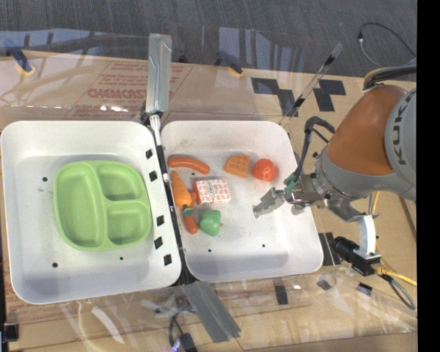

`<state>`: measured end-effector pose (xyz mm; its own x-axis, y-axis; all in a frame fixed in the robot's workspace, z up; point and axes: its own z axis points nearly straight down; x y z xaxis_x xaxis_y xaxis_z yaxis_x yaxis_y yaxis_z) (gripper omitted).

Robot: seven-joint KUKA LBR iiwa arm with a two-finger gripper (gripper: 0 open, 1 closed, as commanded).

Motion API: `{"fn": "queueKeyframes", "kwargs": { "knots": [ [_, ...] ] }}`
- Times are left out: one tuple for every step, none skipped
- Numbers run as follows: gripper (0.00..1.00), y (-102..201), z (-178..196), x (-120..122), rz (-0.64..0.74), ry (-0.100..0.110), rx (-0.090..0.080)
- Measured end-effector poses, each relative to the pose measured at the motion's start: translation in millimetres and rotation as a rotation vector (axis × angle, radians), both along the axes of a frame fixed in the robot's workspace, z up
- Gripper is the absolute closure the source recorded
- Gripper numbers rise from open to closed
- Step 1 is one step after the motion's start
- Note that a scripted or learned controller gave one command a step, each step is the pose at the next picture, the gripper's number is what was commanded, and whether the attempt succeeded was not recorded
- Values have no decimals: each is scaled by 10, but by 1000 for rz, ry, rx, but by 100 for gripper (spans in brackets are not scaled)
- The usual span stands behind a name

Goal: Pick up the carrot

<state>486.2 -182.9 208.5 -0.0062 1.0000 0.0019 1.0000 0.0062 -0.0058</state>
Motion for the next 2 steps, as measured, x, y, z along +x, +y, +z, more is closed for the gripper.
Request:
{"fn": "queueKeyframes", "kwargs": {
  "knots": [
    [0,-95,55,584,-289,-2,-3],
    [0,-52,-307,1510,-284,0,-2]
  ]
}}
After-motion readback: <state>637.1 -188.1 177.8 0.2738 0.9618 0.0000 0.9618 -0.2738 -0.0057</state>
